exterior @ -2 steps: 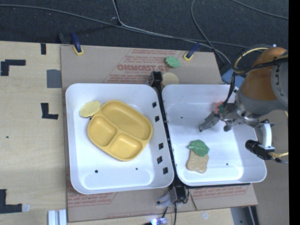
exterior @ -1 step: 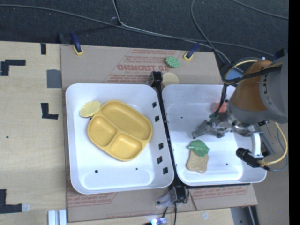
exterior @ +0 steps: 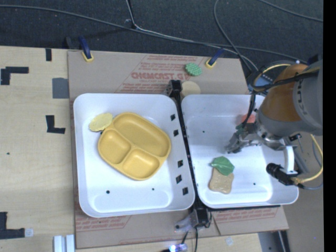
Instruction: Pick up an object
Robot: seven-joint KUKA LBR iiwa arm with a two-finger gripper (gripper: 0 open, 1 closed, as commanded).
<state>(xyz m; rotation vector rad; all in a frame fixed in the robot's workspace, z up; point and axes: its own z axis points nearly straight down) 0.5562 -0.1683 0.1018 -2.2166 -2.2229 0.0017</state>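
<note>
In the right bin (exterior: 210,114) a green leaf-shaped piece (exterior: 223,165) lies on a tan toy piece (exterior: 221,182) near the front wall. My gripper (exterior: 234,144) hangs low in that bin, just up and to the right of the green piece. A reddish object (exterior: 249,119) peeks out from behind the wrist. The left bin (exterior: 94,193) holds a yellow divided plate (exterior: 134,145) with a pale yellow disc (exterior: 100,122) at its upper left corner.
A green round piece (exterior: 193,69) and a tan disc (exterior: 190,86) lie on the cardboard behind the bins. Blue-and-yellow clamps (exterior: 85,50) hold the cardboard's back edge. Black cables (exterior: 157,33) run across the dark floor beyond. The arm's body covers the right bin's right side.
</note>
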